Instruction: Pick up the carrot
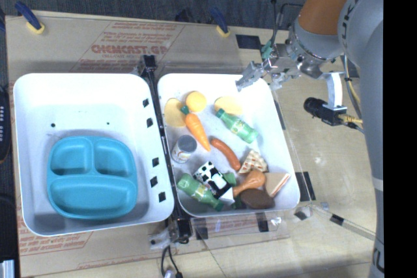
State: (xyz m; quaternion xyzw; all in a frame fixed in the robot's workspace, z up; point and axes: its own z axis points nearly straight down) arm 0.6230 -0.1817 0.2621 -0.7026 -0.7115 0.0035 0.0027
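The carrot (195, 127), orange with a green top, lies slanted in the upper left part of the right bin (277, 115). It rests between a yellow lemon (195, 101) and a small grey can (185, 148). My gripper (256, 74) hangs over the bin's upper right rim, up and to the right of the carrot and well apart from it. Its fingers look spread apart, with nothing between them.
The right bin also holds a green bottle (237, 125), a sausage (225, 152), a second green bottle (197, 191), a black-and-white block (212, 177), a drumstick (249, 183) and bread pieces. A blue divided plate (92, 177) sits in the left bin (39, 101).
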